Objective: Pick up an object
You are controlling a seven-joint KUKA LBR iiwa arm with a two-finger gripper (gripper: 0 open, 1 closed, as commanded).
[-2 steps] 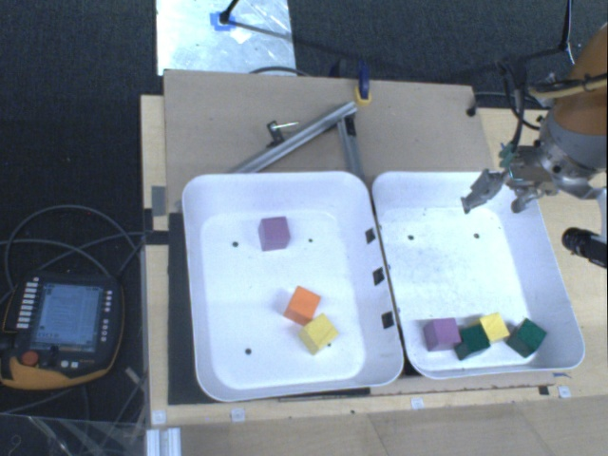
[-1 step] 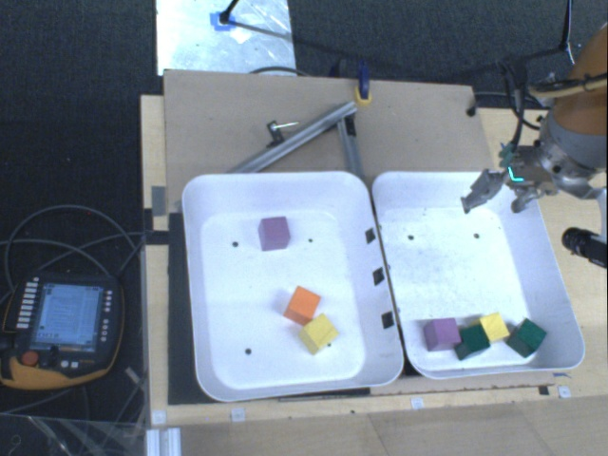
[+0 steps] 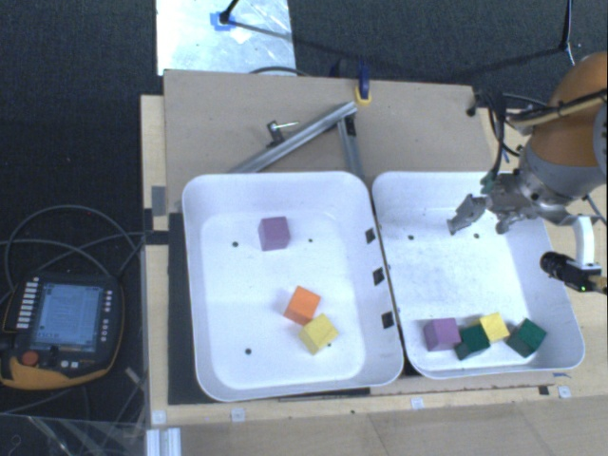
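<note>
Dark carpet surrounds a brown worktop (image 3: 418, 112) on which two shallow white bins are set side by side. In the left bin (image 3: 204, 283) a purple cube (image 3: 274, 233) is seen toward the back, with an orange cube (image 3: 302, 304) and a yellow cube (image 3: 319, 332) touching one another nearer the front. Along the front wall of the right bin (image 3: 551, 283) a second purple cube (image 3: 441, 333), a dark green block (image 3: 471, 340), a small yellow block (image 3: 494, 326) and another green block (image 3: 526, 335) are lined up close together. The gripper (image 3: 480, 214) is held over the back of the right bin, well apart from those blocks; its fingers are spread apart, with nothing between them. A teach pendant (image 3: 59, 329) lies on the floor at the left.
</note>
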